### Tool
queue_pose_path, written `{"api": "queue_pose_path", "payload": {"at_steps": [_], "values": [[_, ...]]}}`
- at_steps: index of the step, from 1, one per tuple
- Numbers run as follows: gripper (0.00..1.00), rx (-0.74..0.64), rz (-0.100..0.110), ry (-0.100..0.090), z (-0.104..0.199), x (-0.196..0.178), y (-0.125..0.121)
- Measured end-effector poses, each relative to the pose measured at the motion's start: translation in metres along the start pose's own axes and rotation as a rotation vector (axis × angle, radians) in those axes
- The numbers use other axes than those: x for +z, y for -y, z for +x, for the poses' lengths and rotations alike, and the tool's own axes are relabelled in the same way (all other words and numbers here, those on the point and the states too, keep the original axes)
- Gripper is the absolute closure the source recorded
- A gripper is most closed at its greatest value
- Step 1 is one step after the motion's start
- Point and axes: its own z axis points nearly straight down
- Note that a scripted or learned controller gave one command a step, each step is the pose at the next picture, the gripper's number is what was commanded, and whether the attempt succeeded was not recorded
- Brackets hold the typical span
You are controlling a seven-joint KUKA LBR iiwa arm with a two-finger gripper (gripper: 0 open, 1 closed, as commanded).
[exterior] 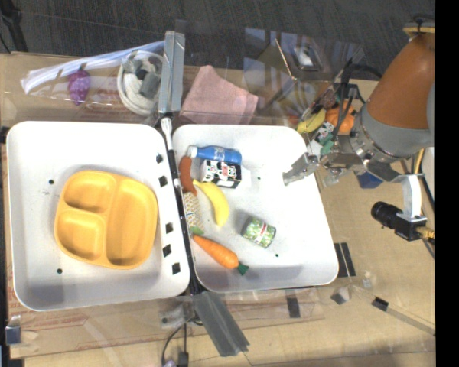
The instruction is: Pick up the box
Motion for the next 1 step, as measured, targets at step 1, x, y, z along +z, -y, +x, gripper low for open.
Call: {"api": "queue_pose_path", "payload": {"at_steps": [1], "values": [[0.0,-0.038,0.003,-0.001,0.0316,0.1254,0.0073]]}}
